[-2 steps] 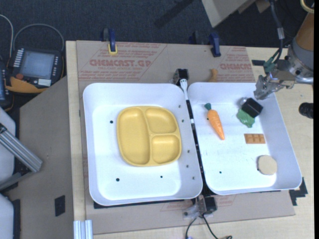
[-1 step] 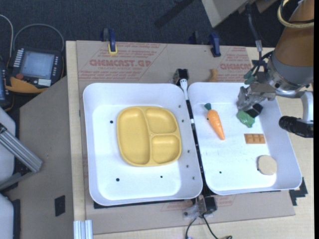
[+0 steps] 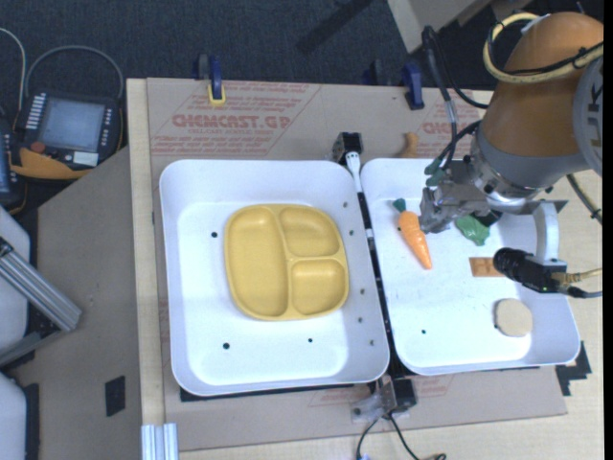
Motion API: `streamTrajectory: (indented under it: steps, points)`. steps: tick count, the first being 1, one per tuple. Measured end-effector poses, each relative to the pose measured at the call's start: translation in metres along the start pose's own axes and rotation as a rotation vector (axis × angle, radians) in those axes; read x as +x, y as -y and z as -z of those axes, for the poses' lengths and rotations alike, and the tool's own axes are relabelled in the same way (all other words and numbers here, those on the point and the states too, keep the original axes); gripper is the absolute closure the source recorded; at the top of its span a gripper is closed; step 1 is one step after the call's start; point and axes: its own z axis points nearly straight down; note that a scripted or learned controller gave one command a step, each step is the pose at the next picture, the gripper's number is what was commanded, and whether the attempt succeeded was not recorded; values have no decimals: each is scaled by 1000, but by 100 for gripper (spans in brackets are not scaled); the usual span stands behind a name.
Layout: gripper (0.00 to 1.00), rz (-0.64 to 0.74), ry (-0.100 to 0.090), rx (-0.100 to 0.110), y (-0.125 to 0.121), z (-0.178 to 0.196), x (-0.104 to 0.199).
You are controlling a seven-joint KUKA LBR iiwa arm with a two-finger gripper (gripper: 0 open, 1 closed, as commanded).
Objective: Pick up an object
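An orange toy carrot (image 3: pixel 416 239) with a green top lies in the right bin (image 3: pixel 450 343), near its left side. My gripper (image 3: pixel 439 209) hangs just to the right of the carrot's upper end, low over the bin. A green object (image 3: pixel 473 227) lies just right of the gripper, partly hidden by it. A round beige cookie-like piece (image 3: pixel 513 317) rests near the bin's lower right, and a small brown flat piece (image 3: pixel 482 267) lies above it.
A yellow three-compartment plate (image 3: pixel 285 260) sits in the middle of the left bin (image 3: pixel 192 286). A black cylinder-shaped part (image 3: pixel 525 268) on the arm's cable overhangs the right bin. Blue clamps (image 3: pixel 216 77) hold the bench's far edge.
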Motion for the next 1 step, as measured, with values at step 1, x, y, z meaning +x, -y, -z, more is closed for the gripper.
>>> streamTrajectory:
  steps: [1]
  points:
    - [100,0,0,0,9,-18,51]
